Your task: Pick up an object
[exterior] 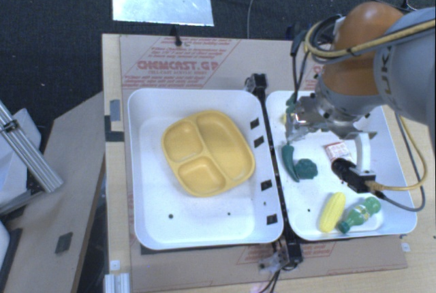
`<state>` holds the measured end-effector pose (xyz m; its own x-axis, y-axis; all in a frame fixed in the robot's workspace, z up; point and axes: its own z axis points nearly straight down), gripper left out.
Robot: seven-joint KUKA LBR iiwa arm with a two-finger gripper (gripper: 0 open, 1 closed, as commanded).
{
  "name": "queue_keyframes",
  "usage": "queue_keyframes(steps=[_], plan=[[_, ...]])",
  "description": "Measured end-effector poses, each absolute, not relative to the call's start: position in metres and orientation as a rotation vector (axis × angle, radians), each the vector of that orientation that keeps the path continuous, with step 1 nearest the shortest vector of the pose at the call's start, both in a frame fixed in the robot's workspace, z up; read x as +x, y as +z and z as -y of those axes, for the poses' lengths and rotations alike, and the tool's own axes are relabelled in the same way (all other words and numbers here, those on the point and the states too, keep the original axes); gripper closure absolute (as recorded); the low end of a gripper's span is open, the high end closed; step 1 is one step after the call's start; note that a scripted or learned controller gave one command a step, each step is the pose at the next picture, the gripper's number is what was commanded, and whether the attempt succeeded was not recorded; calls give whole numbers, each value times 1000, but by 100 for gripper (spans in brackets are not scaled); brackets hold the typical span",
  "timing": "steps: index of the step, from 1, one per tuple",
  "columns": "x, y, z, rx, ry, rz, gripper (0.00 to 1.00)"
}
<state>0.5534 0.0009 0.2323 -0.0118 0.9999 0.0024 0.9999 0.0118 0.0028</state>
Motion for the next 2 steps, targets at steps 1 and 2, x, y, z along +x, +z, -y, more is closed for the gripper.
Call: queue_keyframes(steps=[1,2], plan=[[565,222,-50,2209,4,-2233,100],[574,213,-105,2210,4,-2233,100]])
